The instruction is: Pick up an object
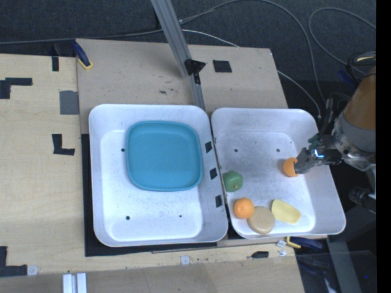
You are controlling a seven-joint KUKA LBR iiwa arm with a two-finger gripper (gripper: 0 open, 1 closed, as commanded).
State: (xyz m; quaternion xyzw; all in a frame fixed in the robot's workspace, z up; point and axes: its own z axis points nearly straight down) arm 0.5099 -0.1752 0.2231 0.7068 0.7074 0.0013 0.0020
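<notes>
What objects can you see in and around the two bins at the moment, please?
white bins: two, side by side on the bench
plate: one, blue, in the left bin
green ball: one, right bin, near its left wall
orange fruit: one, right bin, front
beige round piece: one, beside that orange
yellow piece: one, right bin, front right
second orange: one, right bin, by the right wall
end effector: one, dark, right beside the second orange
arm: one, grey with orange band

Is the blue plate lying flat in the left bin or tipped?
Flat. The blue plate lies face up on the left bin floor, its whole rim showing evenly.
</notes>
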